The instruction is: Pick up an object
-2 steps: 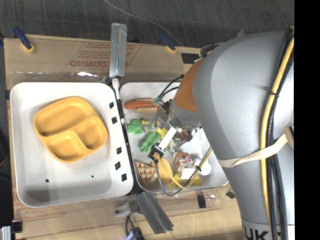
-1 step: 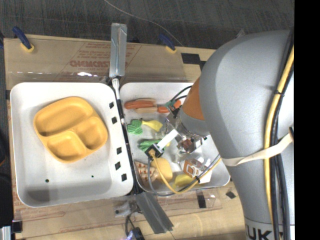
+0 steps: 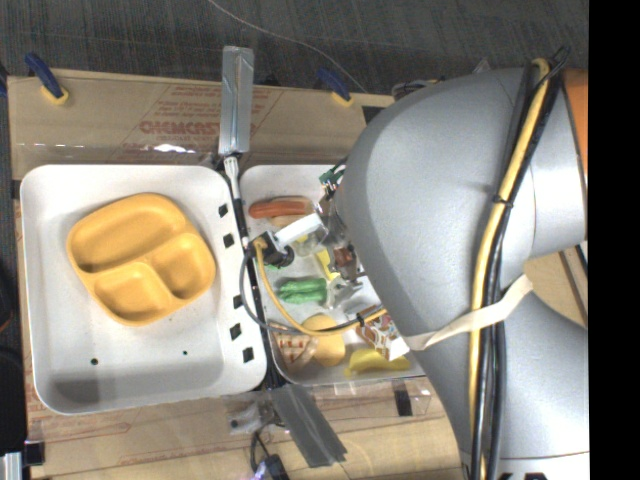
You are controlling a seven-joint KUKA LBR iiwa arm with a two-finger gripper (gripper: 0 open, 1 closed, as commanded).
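my arm (image 3: 460, 228) comes in from the right and hangs over the right bin (image 3: 262, 180), its grey bulk covering most of that bin, because that is where the loose things lie. my hand (image 3: 335, 248) is down low among them, near the middle of the bin; whether it is spread, pressed together or pinching something i cannot tell, as the wrist and its cables crowd that spot.

the things i could pick are bunched along the bin's left and near side: a hot dog (image 3: 281, 208) toward the far wall, a green piece (image 3: 302, 290) just below my hand, a round yellow piece (image 3: 322, 324) nearer the front, a yellow wedge (image 3: 365, 361) at the front rim, and a brownish piece (image 3: 296, 347) beside the round one. they sit close together, some touching, so i judge a clean closing on just one will be awkward; the green piece looks the nearest candidate.

the left bin (image 3: 40, 298) carries a yellow divided tray (image 3: 140, 256), lying flat and well apart from my hand; i take it as the place for things to go, not the thing to lift now. both bins rest side by side on the cardboard-covered surface (image 3: 120, 118).

i'd judge the pick is not yet proven.
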